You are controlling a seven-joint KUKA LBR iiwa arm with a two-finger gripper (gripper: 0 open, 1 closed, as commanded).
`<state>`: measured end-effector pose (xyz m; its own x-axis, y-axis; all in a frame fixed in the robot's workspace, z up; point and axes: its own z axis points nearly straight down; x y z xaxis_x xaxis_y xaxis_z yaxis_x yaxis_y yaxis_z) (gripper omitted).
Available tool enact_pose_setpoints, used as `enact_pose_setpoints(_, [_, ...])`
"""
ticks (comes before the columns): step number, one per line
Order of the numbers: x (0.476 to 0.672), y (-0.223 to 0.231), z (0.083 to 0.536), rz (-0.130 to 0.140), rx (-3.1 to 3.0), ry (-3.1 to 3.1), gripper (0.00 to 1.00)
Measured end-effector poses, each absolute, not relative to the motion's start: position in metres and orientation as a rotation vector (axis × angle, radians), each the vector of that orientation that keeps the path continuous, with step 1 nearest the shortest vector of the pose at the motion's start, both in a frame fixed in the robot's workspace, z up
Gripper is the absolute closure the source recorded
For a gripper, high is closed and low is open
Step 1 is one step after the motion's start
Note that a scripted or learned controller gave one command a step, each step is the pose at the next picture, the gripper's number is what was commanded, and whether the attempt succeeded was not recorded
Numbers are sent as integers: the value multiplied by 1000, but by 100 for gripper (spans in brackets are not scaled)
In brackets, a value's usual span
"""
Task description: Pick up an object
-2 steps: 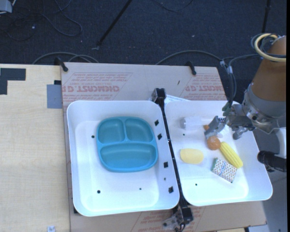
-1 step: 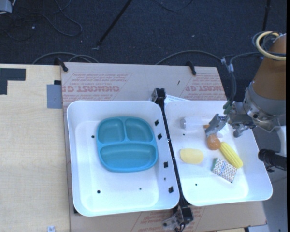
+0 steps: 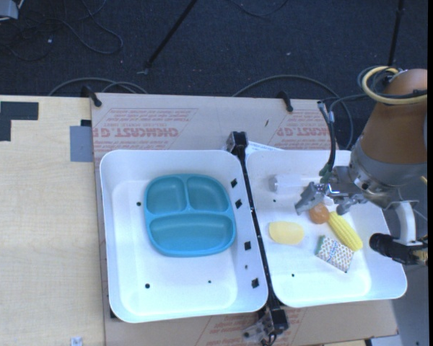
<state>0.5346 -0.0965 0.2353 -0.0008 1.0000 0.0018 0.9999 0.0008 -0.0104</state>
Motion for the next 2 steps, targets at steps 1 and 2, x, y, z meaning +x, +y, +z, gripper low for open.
enact_pose_setpoints(1, [538,-103,173,11,-2215,-2214,0])
enact_pose_setpoints(2, [534,-103,128,9,-2215,-2215,0])
